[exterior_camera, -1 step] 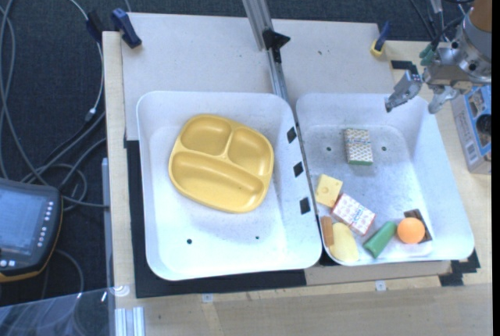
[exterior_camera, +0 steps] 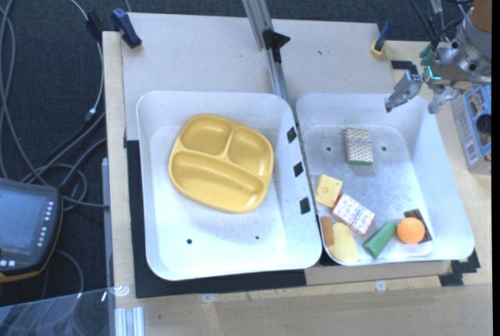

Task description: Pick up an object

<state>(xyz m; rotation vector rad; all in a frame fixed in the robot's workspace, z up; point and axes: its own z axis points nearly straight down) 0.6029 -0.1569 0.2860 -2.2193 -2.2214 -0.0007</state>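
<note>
The gripper (exterior_camera: pixel 416 94) hung over the far right corner of the right bin (exterior_camera: pixel 445 162), its two fingers spread apart with nothing between them. No object had been picked yet.

The candidates lay well apart from it. A patterned green block (exterior_camera: pixel 358 145) sat alone near the middle of the right bin, closest to the gripper. The rest crowded the bin's near edge: a yellow cheese wedge (exterior_camera: pixel 328 191), a red-and-white patterned block (exterior_camera: pixel 353 213), a pale yellow piece (exterior_camera: pixel 344 245) with an orange-brown piece (exterior_camera: pixel 328 231) against it, a green block (exterior_camera: pixel 380 239) and an orange ball (exterior_camera: pixel 411 230). The left bin (exterior_camera: pixel 148 170) carried a yellow divided plate (exterior_camera: pixel 222 162).

The likeliest trouble appeared to be in that near-edge cluster. The pieces touched or nearly touched, so fingers coming down there could land on a neighbour, wedge between two items, or shove them against the bin's wall rather than close on one. The ball looked prone to rolling out of a pinch, and it sat in the near right corner where the sloped wall could block one finger. The flat plate seemed to offer little for a two-finger grip. The lone block looked the safest target, though a misjudged descent could tip or skid it across the smooth floor.
</note>
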